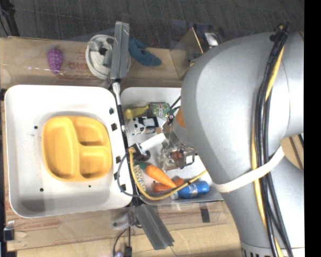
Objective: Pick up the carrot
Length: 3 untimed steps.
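Observation:
The carrot (159,174), orange with a green stem end, lies near the front left of the right bin (129,97), pointing toward the bin's middle. My gripper (175,157) hangs low over the right bin, just right of and slightly behind the carrot's thick end. Nothing shows between it and the carrot. The big grey arm covers most of the right half of that bin.
The left bin (21,106) holds a yellow divided plate (77,146). In the right bin are a yellow toy (135,112), a green can (159,109), a black-and-white item (143,125), a blue bottle (197,188) and a reddish piece (161,187). A purple toy (55,59) lies behind the bins.

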{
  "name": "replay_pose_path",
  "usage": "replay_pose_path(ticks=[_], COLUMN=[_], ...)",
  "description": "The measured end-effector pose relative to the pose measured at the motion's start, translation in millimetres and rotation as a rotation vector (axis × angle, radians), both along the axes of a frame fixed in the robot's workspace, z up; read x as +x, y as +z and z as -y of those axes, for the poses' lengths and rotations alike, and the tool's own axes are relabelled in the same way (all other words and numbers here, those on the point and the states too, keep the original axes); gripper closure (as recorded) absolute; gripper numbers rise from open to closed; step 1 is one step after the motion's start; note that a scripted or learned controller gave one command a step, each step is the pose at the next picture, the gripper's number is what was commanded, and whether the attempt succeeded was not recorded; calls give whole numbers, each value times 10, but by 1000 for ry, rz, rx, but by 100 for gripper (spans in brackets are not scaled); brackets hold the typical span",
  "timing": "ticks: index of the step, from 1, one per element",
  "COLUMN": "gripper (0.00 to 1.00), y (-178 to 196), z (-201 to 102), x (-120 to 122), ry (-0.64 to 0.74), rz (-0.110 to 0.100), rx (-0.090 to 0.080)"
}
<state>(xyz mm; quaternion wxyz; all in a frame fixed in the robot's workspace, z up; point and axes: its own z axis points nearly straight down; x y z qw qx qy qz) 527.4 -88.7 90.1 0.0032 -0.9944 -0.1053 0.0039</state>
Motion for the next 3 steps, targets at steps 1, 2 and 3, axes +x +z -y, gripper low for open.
replay_pose_path(ticks=[1,2,3], gripper=[0,0,0], y=[-2,1011,65], z=[-1,-124,15], x=[-1,-510,-439], ry=[0,-1,15], rz=[-1,4,27], rx=[1,-1,-4])
